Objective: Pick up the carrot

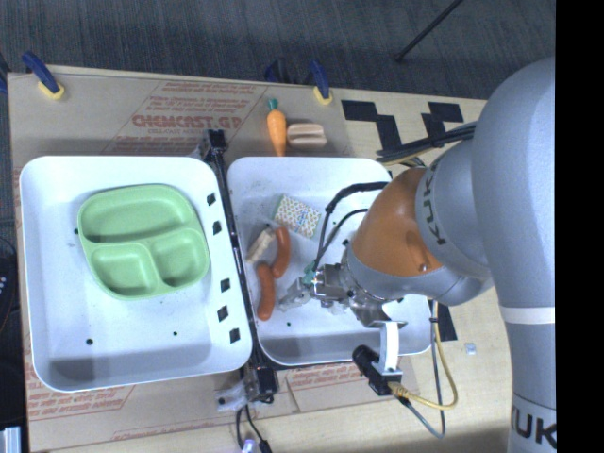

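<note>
The carrot (275,131) is small and orange with a green top. It lies on the cardboard bench just beyond the far rim of the right bin (321,352), outside both bins. My gripper (304,291) is low inside the right bin, well in front of the carrot and apart from it. It sits just right of a reddish sausage (266,293). The orange wrist band and grey arm cover the bin's right half.
A small bun (306,136) rests right beside the carrot. The right bin also holds a second sausage (281,250), a pale bread piece (259,244) and a patterned square (299,215). A green divided plate (143,238) sits in the left bin (57,347).
</note>
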You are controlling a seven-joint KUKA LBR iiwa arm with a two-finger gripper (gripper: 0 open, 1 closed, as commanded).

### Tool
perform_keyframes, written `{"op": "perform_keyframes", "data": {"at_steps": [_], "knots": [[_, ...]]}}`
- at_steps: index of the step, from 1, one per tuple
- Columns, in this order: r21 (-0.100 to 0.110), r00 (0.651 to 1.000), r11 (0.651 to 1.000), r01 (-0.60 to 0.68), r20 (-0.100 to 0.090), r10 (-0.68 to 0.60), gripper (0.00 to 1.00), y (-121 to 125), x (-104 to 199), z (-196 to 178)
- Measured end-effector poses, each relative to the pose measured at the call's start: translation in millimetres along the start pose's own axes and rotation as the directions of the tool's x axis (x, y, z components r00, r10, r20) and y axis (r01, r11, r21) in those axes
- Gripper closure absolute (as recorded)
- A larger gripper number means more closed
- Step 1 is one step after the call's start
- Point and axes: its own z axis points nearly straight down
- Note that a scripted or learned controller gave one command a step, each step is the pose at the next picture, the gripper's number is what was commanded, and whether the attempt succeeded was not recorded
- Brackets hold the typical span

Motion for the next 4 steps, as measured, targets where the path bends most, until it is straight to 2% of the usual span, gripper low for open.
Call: {"op": "perform_keyframes", "data": {"at_steps": [1,2,3,4], "knots": [[-0.003,0.995,0.995,0.1,0.001,-0.1,0.0,37.7,114.9,-100.7],[0.0,0.998,0.998,0.058,0.002,-0.058,0.0,19.2,253.5,-56.7],[-0.006,0.967,0.967,-0.256,0.004,0.256,0.0,18.9,309.2,0.1],[-0.003,0.978,0.978,-0.208,0.002,0.208,0.0,75.5,171.8,-100.8]]}}
